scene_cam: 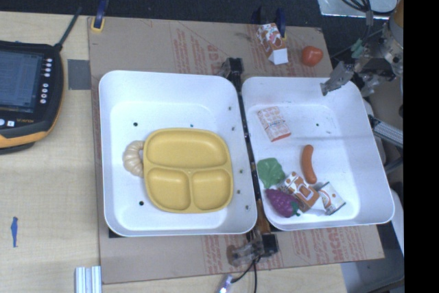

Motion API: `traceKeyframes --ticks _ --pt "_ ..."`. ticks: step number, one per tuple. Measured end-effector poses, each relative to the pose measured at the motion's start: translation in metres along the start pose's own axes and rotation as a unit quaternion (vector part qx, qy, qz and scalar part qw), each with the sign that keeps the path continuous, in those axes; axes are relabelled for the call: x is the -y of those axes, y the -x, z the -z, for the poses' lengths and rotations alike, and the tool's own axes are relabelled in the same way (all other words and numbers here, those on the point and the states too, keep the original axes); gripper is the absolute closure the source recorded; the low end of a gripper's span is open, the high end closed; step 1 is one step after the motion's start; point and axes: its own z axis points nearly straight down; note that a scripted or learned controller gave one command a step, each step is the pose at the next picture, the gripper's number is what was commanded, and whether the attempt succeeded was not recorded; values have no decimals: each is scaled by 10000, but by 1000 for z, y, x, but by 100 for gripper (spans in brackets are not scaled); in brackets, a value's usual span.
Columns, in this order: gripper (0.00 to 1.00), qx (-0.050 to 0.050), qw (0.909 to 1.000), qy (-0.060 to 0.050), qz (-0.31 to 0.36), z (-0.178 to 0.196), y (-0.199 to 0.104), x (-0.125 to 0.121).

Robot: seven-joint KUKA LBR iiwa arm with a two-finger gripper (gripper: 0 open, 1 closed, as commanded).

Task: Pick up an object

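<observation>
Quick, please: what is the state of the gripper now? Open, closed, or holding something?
Gripper: over the far right corner of the right bin; open or closed cannot be told, and nothing is seen between its fingers.

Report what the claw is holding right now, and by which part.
Nothing is seen held. The claw hangs over the right bin's far corner, apart from the sausage and carton lying below.
</observation>
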Motion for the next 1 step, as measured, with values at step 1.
traceKeyframes --ticks 1 --pt "0 -5 10000 -21 1 -161 21 39"
